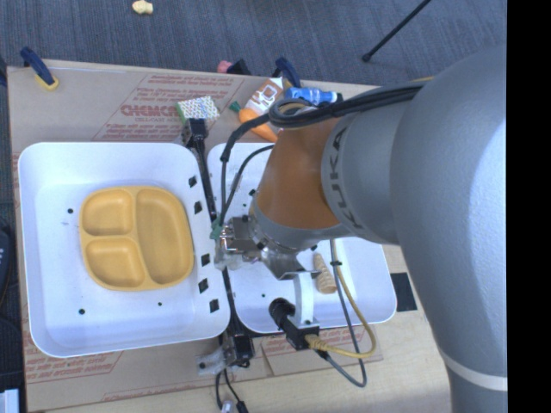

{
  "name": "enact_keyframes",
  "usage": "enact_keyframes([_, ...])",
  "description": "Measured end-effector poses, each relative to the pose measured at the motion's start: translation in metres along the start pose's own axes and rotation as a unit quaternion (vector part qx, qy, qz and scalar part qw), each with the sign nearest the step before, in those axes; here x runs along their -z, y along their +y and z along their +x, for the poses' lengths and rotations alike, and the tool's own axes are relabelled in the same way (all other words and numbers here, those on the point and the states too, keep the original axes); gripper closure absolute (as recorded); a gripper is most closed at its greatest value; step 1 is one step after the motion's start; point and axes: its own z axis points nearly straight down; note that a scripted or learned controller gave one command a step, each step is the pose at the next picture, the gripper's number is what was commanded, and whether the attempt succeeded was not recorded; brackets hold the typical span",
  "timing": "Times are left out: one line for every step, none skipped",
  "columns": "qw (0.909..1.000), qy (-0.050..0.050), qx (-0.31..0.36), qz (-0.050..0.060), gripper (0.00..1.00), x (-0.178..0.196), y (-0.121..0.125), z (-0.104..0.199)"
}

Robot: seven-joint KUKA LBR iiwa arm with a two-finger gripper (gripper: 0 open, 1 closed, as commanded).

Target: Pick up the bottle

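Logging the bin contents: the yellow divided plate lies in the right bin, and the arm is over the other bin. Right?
Not quite. The camera view shows the yellow divided plate lying in the left bin, not the right one. The arm is over the other bin, as you said.

Bench (pixel 103 101) w/ cardboard top: 2 white bins (pixel 34 231), side by side.

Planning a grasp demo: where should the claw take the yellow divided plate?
Pinch the raised rim of the yellow plate on the edge nearest the arm, coming straight down: it lies flat in the left bin, too broad to span.
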Motion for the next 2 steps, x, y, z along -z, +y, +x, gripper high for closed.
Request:
enact_keyframes([0.9967,0.0,0.082,0.001,1.0,0.0,0.0,0.003])
enact_keyframes([0.9956,-0.001,0.093,-0.004,1.0,0.086,0.005,-0.085])
